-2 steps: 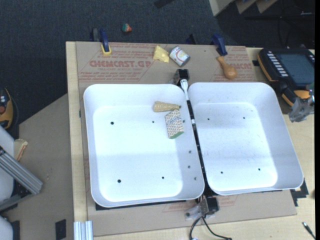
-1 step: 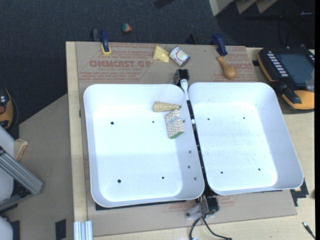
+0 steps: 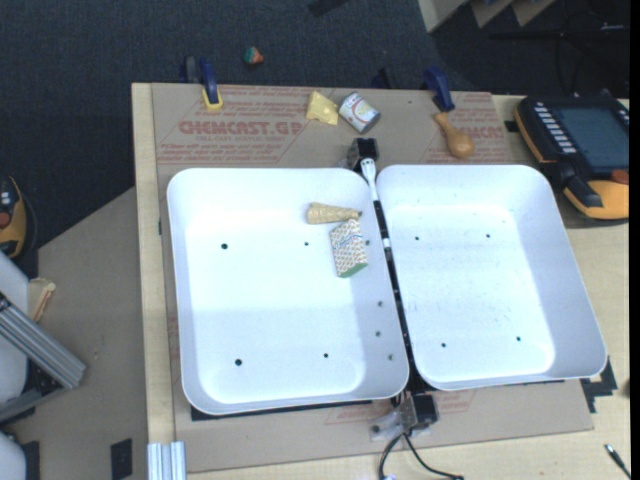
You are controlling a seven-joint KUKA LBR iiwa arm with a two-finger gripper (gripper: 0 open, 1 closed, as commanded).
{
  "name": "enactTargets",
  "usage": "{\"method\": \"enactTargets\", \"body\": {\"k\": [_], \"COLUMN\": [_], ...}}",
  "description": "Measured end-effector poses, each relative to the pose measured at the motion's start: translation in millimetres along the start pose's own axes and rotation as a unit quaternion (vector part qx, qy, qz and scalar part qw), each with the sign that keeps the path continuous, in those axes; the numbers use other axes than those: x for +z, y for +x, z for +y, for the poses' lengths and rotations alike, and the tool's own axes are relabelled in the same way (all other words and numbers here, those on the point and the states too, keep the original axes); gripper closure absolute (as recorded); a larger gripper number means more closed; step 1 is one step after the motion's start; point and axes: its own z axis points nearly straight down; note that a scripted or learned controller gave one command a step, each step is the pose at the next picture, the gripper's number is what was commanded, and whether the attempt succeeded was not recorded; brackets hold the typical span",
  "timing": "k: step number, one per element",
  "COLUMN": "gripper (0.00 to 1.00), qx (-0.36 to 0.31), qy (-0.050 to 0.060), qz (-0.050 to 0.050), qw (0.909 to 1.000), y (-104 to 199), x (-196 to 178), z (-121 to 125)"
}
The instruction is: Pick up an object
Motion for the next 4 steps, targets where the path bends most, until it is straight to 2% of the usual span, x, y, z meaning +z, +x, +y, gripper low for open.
{"method": "enactTargets", "body": {"k": [1, 2, 3, 4], "gripper": [1.0, 1.0, 1.0, 1.0], "qx": [-0.004, -0.001, -0.007, 0.003], "qy": [0.013, -0.006, 0.012, 0.004], "qz": [0.007, -0.001, 0.007, 0.001], "qw": [0.9999, 1.0, 0.9999, 1.0], "y": [33, 2, 113, 4], "x": [179, -27, 95, 94], "z": [39, 22, -35, -37]}}
